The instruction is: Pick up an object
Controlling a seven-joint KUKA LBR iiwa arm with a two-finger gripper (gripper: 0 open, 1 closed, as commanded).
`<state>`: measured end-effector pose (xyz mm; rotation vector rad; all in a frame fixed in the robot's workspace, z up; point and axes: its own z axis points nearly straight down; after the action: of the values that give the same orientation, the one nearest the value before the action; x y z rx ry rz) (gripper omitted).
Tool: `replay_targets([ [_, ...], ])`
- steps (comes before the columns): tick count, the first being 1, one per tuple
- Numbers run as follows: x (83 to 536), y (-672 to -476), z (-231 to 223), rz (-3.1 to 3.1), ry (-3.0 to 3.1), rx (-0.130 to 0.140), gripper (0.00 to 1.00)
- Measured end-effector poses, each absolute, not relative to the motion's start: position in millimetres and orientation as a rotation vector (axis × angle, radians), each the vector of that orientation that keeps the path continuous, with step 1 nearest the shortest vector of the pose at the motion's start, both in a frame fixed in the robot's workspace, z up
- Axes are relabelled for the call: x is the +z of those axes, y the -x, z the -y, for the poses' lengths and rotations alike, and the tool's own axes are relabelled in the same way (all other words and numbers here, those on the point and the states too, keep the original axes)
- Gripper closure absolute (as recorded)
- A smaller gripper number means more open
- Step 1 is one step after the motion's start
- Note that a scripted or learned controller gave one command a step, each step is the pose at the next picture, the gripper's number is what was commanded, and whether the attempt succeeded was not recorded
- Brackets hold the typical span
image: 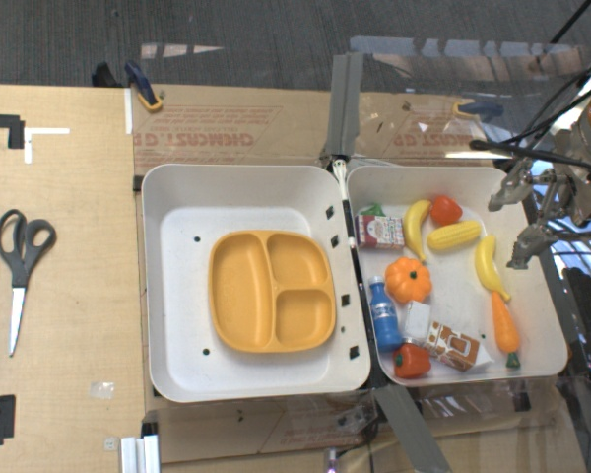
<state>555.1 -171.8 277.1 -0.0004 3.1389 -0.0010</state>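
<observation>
I see the gripper (520, 227) over the right bin's (463, 181) far right edge, fingers spread, nothing between them. A curved yellow banana (488, 266) lies in that bin just beside one fingertip. Cables blur the wrist; I can't resolve any contact.

- The desk (59, 363) is pale wood, taking up the left part of the view.
- A pair of scissors (22, 264) with grey handles lies on it near the left edge.
- A sheet of brown cardboard (227, 131) with reversed print lies flat behind the bins.
- A blue and yellow clamp (143, 85) sits at the cardboard's upper left corner.
- Beyond the desk, the floor (227, 13) is dark grey carpet.
- The light is even, with soft shadows.
</observation>
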Motion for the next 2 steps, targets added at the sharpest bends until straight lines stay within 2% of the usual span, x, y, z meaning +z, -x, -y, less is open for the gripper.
replay_targets([
  [1, 155.1, -553.2, 204.1, -3.14, 0.013, -0.001, 0.0],
  [2, 92.9, -522.8, 221.2, -3.135, -0.138, -0.001, 0.0],
])
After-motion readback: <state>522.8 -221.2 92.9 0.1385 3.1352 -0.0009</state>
